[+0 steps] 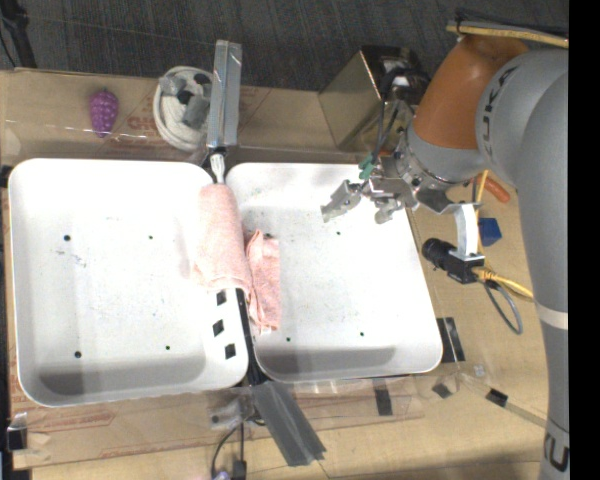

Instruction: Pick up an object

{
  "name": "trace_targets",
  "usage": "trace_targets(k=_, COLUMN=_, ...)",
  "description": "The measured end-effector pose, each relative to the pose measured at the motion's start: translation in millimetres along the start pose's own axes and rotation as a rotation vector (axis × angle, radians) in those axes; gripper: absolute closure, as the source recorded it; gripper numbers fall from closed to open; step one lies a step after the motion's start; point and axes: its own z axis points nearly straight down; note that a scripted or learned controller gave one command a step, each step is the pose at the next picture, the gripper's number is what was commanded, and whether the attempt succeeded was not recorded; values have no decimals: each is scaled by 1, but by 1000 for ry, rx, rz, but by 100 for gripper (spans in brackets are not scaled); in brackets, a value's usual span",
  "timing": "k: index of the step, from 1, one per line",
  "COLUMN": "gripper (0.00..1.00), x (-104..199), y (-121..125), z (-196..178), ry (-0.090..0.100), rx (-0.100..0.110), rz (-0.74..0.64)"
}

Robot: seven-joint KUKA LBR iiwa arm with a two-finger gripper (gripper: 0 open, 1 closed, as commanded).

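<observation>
Pink cloth (232, 260) draped over divider between bins, tool (355, 200) positioned well right of cloth, fingers spread, nothing gripped.

Readable in part: dark capital letters on the side of the grey arm (520, 108), running along the casing next to the orange band (458, 93), looking like the start of "KUKA", with the last letters cut off by the curve of the shell. Faint reddish print on the brown board (140, 123) behind the bins, near the purple object (103, 111), too blurred to spell out. No legible numbers, labels or signs on the white bins (110, 268), on the pink cloth (220, 248), or on the small black squares (223, 326) at the seam between the bins.
</observation>
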Motion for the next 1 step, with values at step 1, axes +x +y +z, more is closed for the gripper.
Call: trace_targets(k=1, gripper=0, x=60, y=19, z=125, ry=-1, rx=-3, rz=-171)
